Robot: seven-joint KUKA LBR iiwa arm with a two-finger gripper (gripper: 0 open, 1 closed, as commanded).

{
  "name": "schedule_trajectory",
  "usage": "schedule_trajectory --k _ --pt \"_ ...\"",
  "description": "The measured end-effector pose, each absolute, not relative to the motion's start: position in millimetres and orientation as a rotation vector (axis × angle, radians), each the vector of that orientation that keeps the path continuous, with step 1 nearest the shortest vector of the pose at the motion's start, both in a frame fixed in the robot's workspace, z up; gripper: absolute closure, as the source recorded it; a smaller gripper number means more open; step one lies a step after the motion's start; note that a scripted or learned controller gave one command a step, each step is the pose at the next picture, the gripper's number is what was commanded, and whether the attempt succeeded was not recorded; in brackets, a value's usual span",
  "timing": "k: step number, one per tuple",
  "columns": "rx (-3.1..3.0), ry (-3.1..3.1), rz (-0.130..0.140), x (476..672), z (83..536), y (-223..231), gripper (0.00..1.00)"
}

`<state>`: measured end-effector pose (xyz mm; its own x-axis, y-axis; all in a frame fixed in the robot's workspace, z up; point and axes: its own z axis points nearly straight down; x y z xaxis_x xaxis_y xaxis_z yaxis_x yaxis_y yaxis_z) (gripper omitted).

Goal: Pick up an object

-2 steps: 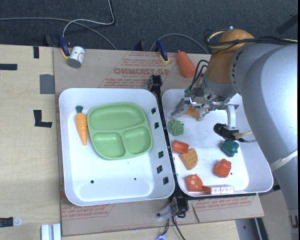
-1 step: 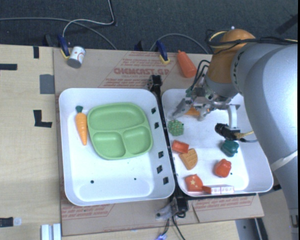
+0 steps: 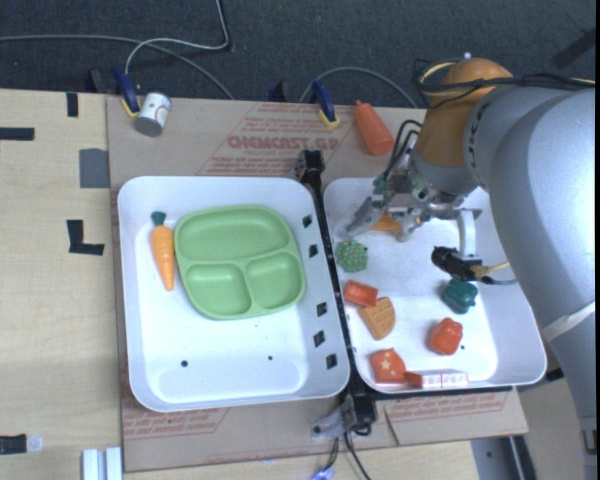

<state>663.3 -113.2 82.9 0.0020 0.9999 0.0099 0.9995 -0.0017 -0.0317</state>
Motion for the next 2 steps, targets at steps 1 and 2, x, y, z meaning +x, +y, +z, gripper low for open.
schedule_trajectory --k 1,2 --pt "-2.205 -2.199 0.023 663.4 82.9 -119.0 0.0" --pt "-2.207 -2.2 0.025 663.4 82.9 -119.2 0.0"
